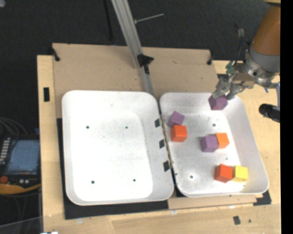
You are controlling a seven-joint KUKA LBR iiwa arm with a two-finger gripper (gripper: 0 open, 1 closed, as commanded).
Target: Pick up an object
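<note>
Above the right bin (251, 130), claw (223, 94) clamped on a purple block (218, 102)

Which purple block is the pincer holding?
The purple block at the right bin's far edge, between the pincer's fingers; the other two purple blocks lie lower, beside orange blocks.

One fixed cam, set high over the counter (112, 57), looking down at a slant, mid-distance. Takes in both white bins: left bin (71, 130) toward 9 o'clock, right bin (251, 145) toward 3. Arm (268, 38) enters at approx 2 o'clock.
</note>
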